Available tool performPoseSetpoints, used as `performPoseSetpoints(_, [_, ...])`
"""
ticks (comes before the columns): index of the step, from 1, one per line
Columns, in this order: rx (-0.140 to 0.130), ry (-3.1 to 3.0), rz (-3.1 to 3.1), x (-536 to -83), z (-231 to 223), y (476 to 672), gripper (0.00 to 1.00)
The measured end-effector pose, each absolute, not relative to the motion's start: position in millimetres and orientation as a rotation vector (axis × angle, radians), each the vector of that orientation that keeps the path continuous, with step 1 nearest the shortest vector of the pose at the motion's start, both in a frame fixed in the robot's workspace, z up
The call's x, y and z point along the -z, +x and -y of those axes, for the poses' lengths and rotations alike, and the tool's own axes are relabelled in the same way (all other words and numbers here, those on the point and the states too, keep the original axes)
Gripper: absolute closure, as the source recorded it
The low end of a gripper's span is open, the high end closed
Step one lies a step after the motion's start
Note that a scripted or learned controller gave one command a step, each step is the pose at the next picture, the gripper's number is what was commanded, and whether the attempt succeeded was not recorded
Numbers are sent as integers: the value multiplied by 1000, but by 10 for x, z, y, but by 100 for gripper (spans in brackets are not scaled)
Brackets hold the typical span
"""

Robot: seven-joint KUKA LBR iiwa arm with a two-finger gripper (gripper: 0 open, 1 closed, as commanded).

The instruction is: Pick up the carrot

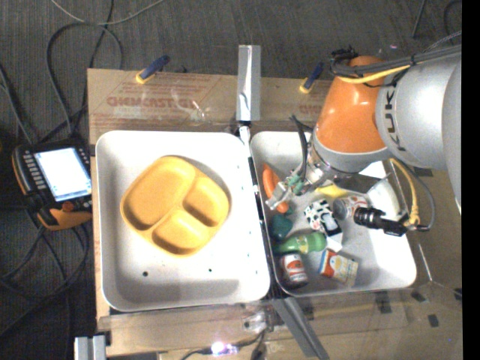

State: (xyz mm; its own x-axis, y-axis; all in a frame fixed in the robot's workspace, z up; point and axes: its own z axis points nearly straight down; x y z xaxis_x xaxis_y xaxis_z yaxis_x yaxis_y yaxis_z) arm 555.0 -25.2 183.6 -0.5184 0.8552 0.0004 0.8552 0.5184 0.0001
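The carrot (pixel 268 180) is a short orange piece lying against the left wall of the right bin (pixel 405 276), near its far end. My gripper (pixel 287 189) hangs low over that bin, just right of the carrot and very close to it. Whether they touch is unclear. The grey arm with its orange band (pixel 352 118) reaches in from the right and hides the bin's far right part.
Packed into the right bin are a green bottle (pixel 301 243), a dark green item (pixel 281 223), a small can (pixel 294 269), a carton (pixel 337 265), a black-and-white toy (pixel 321 216) and a white cup (pixel 382 195). The left bin (pixel 112 276) holds a yellow divided plate (pixel 176 205).
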Motion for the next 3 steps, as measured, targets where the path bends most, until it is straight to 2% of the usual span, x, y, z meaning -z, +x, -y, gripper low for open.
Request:
performPoseSetpoints(1, [0, -1408, 2808, -2232, -385, 5352, 100])
performPoseSetpoints(2, [-2, -1629, 2684, -2001, 368, 5066, 100])
performPoseSetpoints(3, [-1, -1345, 2836, -1891, -116, 4832, 100])
